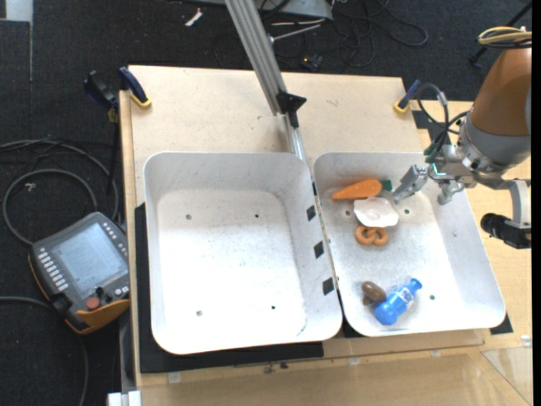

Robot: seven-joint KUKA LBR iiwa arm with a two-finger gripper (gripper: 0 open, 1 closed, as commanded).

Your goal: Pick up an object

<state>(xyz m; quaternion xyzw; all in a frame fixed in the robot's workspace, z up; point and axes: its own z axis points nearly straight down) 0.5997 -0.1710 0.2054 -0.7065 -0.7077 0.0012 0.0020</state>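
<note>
A pale wooden tabletop (220,108) stands over dark carpet strewn with cables, a grey teach pendant (80,269) lying off its left edge. Two shallow white plastic bins sit side by side on it: the left bin (228,252) toward the left edge, the right bin (461,260) toward the right edge and holding all the candidates. An orange carrot-shaped toy (358,189) lies near that bin's far left corner, with a flat white shell-like piece (375,214) just in front of it and a small brown pretzel-shaped toy (372,236) touching the white piece's near side. Toward the near edge a small blue plastic bottle (396,302) lies beside a brown rounded lump (372,292).

The end effector (427,184) hangs above the far part of the right bin, its two fingers spread apart with nothing between them.

The carrot's green end is nearest, so it looks the likely target. A good grasp would centre over the carrot's thicker middle, turn the fingers across its narrow width, and descend straight, staying clear of the white piece so that it is not nudged or pinched along with it.
</note>
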